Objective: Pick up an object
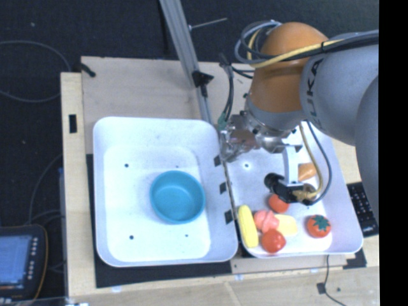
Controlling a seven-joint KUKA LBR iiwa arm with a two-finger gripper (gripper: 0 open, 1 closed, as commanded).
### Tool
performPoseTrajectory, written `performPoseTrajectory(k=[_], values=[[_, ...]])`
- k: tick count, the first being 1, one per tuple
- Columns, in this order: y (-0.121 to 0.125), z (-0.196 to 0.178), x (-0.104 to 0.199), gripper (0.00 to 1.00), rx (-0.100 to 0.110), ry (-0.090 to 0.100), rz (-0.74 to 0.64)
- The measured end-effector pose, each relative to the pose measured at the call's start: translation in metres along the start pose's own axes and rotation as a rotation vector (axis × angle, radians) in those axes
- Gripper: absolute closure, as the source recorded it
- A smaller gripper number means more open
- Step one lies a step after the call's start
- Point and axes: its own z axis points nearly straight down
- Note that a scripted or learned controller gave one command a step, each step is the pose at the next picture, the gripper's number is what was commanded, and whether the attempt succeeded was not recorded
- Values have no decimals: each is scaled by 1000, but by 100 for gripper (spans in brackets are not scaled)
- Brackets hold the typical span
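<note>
Camera view, from above and at a slant: dark floor [38,18] all round, crossed by thin cables [35,46]. On it, a pale wooden table [73,171], with a black mat [102,266] showing under the bins' near edge. Reaching in from the view's right, a big grey arm [344,88] with an orange band [284,56] above the wrist.

Toward the view's left, a shallow white bin [115,139], holding a blue bowl [177,196] that sits upright, nearer that bin's right wall. Touching it on the right, a second white bin [347,238], partly covered by the arm. Slanting down from the top edge, a grey metal rail [178,37], ending near the seam between the bins. Off the table at the lower left corner, a dark handheld screen [19,260]; just right of the second bin, a black keypad [360,203].

Gripper [231,148] hanging over the second bin's far left part, just beside the seam. Cannot tell whether spread or pressed together.

Objects to pick, all toy foods in the second bin, mostly along its near edge and apart from the gripper:
- yellow toy [247,226] lying against the left wall
- pink toy [264,220] just beside it
- red round toy [273,241] touching the pink one
- pale yellow toy [288,225] next along
- red toy with a green top [319,225] further right
- red-orange toy [278,203] a little farther back
- orange-brown toy [307,170] farther back again, half hidden by the robot
</note>
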Motion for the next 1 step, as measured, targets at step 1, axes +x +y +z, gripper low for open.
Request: performPoseTrajectory(k=[1], values=[[-27, 3, 43, 100, 1, 0, -1]])
